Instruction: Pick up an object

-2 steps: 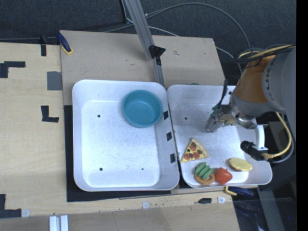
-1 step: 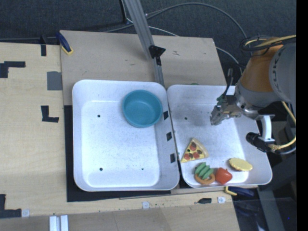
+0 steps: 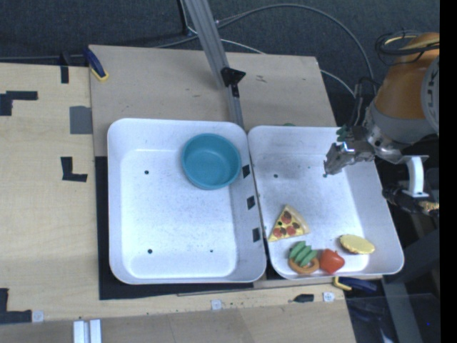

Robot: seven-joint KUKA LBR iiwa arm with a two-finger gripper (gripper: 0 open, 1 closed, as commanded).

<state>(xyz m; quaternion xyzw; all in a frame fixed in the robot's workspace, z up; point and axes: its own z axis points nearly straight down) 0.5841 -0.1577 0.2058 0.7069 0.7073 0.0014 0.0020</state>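
Note:
In the right bin (image 3: 314, 148) lie a toy pizza slice (image 3: 288, 224), a green and orange toy vegetable (image 3: 303, 257), a red tomato-like piece (image 3: 330, 261) and a yellow round piece (image 3: 356, 245), all near its front edge. A blue bowl (image 3: 211, 161) rests in the left bin (image 3: 143, 213) at its far right corner. My gripper (image 3: 333, 164) hangs over the right bin's far right part, above bare floor, well apart from the toys. Nothing shows between its fingers.
A slanted metal pole (image 3: 214, 45) crosses the bench and ends at the seam between the bins. Cables (image 3: 300, 13) run behind the bench. The arm's orange-banded wrist (image 3: 403, 98) stands over the right bin's right rim.

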